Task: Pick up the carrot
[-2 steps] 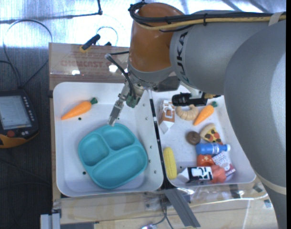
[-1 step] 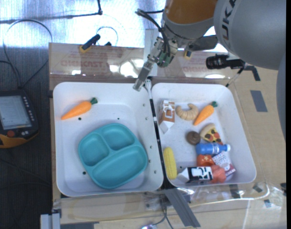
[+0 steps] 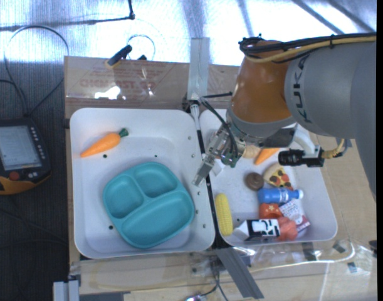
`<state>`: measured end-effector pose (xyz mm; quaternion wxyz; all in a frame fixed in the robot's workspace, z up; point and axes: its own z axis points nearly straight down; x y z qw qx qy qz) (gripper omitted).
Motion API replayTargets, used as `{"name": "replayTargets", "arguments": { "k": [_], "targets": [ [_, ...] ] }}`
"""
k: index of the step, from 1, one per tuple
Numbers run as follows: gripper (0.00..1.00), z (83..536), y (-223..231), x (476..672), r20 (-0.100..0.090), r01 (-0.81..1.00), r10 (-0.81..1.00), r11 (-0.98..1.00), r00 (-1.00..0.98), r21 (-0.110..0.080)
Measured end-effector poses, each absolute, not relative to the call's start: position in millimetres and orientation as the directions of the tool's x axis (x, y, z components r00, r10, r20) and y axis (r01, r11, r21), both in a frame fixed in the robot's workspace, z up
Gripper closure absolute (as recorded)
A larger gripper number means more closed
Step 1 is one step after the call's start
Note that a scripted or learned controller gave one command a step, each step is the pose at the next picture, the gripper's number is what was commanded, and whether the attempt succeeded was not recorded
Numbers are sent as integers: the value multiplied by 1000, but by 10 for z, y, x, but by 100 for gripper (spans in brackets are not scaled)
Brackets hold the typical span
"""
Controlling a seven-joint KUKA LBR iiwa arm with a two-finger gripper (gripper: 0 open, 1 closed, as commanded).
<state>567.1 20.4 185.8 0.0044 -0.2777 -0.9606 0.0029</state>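
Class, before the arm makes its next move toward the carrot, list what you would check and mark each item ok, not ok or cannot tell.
1. Orange carrot with green top lies in plain sight in the left white bin: ok.
2. Carrot free of neighbours, apart from the teal divided plate: ok.
3. Hand above the carrot: not ok, it hangs at the wall between the bins.
4. Hand free of objects: cannot tell.
5. A second orange piece in the right bin, near the arm, could be confused with the target: not ok.
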Motion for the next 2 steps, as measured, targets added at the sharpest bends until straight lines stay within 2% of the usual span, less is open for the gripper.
{"name": "replayTargets", "arguments": {
  "k": [1, 2],
  "targets": [
    [0, 1833, -536, 5979, -2, 495, 495, 869, -869, -3],
    [0, 1235, -1295, 5962, 4, 440, 440, 898, -898, -4]
  ]
}}
